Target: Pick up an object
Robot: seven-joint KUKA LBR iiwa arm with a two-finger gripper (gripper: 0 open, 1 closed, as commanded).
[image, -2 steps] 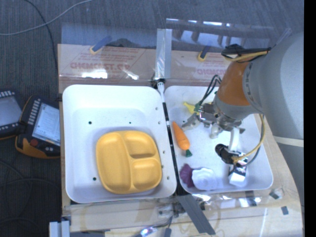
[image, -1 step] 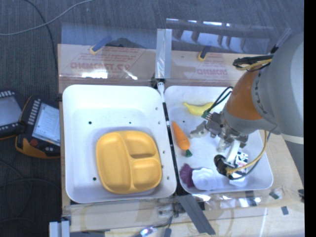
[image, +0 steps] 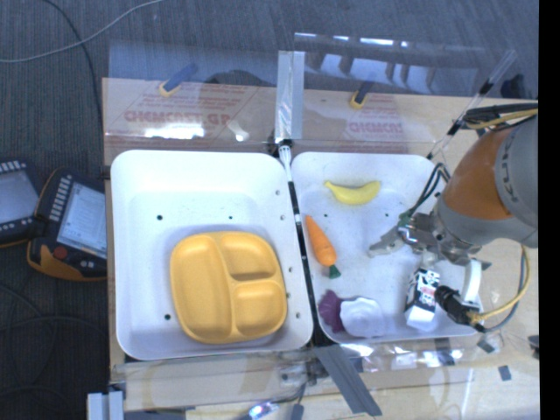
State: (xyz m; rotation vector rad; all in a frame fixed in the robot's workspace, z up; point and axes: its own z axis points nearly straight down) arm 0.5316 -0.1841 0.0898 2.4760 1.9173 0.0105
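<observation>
Tool is low over the right bin, close to the bin's centre. The arm enters from 3 o'clock, its orange band just above the wrist. Open or closed: cannot tell from this angle, as the working end is a blur of grey metal pointing toward 9 o'clock.

Candidate objects, all on the floor of the right bin and all apart from the tool:
- banana, yellow, at 11 o'clock in the bin, lying crosswise with its ends curling up toward the far wall.
- carrot, orange, at 9 o'clock, just beside the wall shared with the other bin. It lies roughly along that wall, green stub end toward 5 o'clock.
- purple item, at 7 to 8 o'clock, near the corner; kind not clear.
- white lump, at 7 o'clock, touching the purple item on its 3 o'clock side and close to the near wall. It is rumpled; kind not clear.

The carrot is nearest the tool, at about 9 o'clock from it. The banana is at 11 o'clock from it and the white lump at 7 o'clock.

Left bin carries one yellow divided plate, three compartments, at 5 o'clock in that bin. Both bins sit side by side on the worktop, walls touching. A handheld controller lies on the floor at 9 o'clock from the left bin.
</observation>
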